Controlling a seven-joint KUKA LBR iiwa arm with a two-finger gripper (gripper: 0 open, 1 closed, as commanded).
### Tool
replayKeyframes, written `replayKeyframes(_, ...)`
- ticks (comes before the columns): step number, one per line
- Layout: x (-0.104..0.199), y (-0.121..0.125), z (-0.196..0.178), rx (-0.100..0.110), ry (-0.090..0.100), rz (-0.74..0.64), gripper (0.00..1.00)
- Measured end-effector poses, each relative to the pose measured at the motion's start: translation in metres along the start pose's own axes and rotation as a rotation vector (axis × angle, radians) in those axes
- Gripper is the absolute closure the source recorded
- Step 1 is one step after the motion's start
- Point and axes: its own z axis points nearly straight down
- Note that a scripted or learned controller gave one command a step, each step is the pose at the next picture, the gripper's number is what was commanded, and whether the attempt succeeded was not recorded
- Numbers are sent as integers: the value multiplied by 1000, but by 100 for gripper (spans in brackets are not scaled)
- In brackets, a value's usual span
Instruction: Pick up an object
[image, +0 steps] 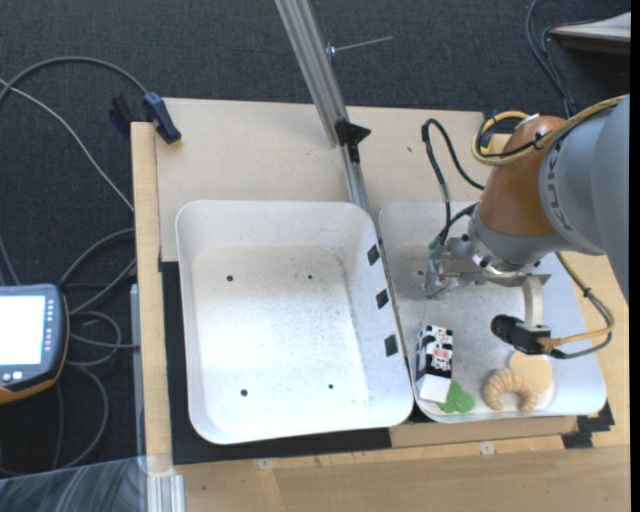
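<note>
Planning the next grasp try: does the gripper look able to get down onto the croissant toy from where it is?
Probably yes. The croissant toy lies uncovered near the right bin's front edge, apart from the cow-print box. The gripper hangs farther back, with open floor between.

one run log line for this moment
arm: over right bin | hand: low, far end | croissant, cow carton, green piece: near edge, ungrasped

Readable text: none that we can make out anywhere.
Small black-and-white carton (435, 352): printed pattern, too blurry for us.
Handheld pendant's lit screen (22, 333): just white glare.
</note>
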Motion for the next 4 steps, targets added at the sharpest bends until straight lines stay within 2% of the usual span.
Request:
replayKeyframes(1,0,5,-64,-8,-3,-1,100)
replayKeyframes(2,0,6,-101,-5,-2,-1,100)
replayKeyframes(3,50,-20,-97,4,1,-5,100)
replayKeyframes(4,95,-46,-96,5,1,-5,100)
